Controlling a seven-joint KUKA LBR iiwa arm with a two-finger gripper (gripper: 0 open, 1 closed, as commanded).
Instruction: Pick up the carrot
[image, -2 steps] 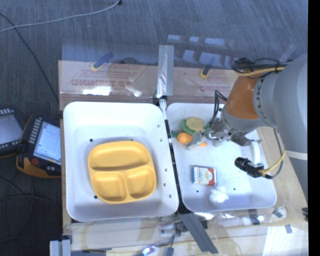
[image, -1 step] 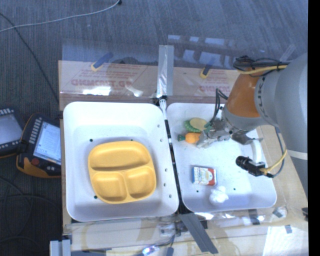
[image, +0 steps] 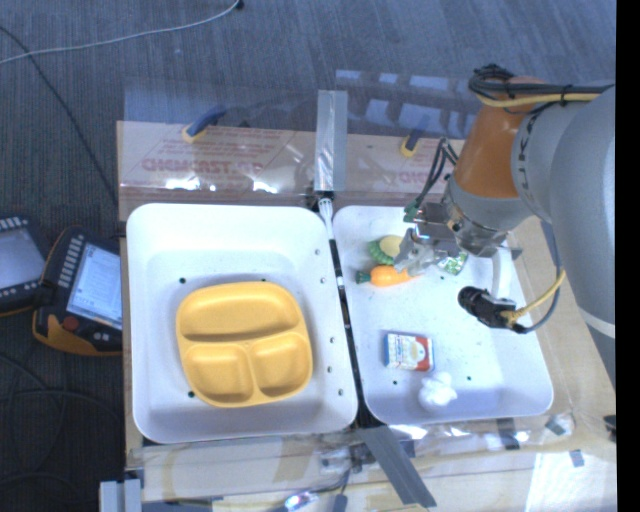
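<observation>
The carrot (image: 388, 277) is a small orange toy with a green top, lying in the right bin (image: 520, 395) near its upper left corner. My gripper (image: 420, 252) hangs just right of and above the carrot, close to its right end. Whether the carrot sits between the fingers cannot be made out. A yellow-green piece (image: 386, 247) lies just above the carrot, beside the gripper.
A yellow divided plate (image: 243, 341) sits in the left bin (image: 160, 240). The right bin also holds a small red and white box (image: 408, 351) and a white lump (image: 436, 391) near the front. A green item (image: 455, 262) peeks out under the wrist.
</observation>
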